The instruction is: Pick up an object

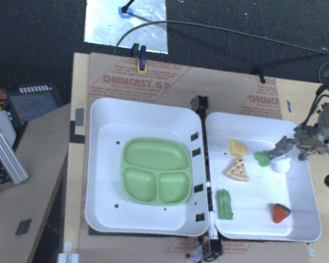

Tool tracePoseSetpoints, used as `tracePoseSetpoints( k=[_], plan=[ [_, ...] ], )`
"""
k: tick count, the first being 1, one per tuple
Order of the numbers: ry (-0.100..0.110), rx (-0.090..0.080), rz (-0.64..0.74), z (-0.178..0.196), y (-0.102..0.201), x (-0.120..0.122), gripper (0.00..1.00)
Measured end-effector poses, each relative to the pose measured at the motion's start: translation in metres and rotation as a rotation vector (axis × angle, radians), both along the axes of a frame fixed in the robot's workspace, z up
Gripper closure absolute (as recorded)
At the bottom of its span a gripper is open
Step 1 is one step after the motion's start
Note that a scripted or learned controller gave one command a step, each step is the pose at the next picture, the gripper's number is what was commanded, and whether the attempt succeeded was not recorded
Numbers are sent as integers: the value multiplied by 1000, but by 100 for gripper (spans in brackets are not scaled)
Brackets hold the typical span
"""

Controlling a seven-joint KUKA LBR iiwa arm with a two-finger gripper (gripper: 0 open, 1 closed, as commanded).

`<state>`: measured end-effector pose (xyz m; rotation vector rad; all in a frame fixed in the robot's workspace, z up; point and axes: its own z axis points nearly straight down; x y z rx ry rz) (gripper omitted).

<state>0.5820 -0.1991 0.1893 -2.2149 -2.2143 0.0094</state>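
The right bin [303,186] holds several toy foods. A yellow cheese block [238,147] lies above a pizza slice [237,169]. A green leafy piece [262,158] and a white round piece [281,164] sit side by side at the bin's upper right. A green stalk [224,204] lies near the bin's left wall and a red strawberry [281,213] near its front right. My gripper [283,149] reaches in from the right and hangs just above the green leafy piece and the white piece. Nothing shows held in it.
The left bin [102,151] carries a green divided plate [155,171]. A black divider with clips [201,160] runs between the bins. Cables [315,112] hang off the arm at the right. A grey device [32,106] and a metal rail [3,148] stand on the left side table.
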Motion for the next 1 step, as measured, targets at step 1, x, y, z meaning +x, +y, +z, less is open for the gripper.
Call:
tracePoseSetpoints(
  k=[1],
  plan=[
    [-12, -3, 3, 7, 1, 3, 0]
  ],
)
